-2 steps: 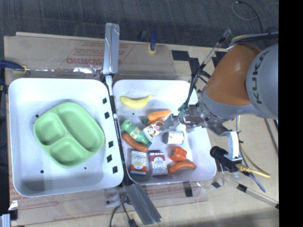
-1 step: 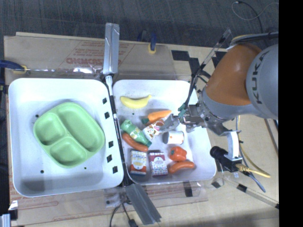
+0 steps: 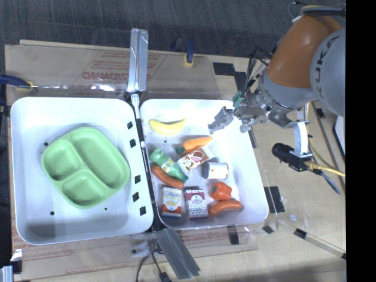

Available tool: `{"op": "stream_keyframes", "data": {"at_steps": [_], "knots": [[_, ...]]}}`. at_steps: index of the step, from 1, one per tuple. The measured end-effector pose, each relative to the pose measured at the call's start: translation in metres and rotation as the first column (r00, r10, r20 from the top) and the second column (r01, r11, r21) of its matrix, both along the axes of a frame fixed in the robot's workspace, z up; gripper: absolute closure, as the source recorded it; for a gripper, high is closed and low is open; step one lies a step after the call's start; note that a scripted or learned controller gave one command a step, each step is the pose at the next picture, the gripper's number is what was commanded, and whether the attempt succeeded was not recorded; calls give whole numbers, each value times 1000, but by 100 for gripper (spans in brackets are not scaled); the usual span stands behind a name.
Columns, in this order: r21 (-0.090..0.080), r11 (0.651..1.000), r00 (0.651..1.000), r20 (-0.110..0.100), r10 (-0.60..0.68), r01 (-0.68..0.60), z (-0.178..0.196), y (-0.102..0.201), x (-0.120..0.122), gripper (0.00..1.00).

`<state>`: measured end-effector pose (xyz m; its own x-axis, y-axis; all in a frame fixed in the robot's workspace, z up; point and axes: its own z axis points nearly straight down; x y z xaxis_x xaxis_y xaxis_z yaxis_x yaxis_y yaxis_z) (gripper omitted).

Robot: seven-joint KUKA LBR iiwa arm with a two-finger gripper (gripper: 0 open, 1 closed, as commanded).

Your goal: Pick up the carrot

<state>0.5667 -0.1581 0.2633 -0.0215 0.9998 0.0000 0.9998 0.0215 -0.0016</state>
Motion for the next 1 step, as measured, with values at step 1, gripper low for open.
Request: {"op": "stream_keyframes", "data": {"at_steps": [1], "knots": [[-1, 999, 999, -2, -43, 43, -36, -24, 46, 0]]}}
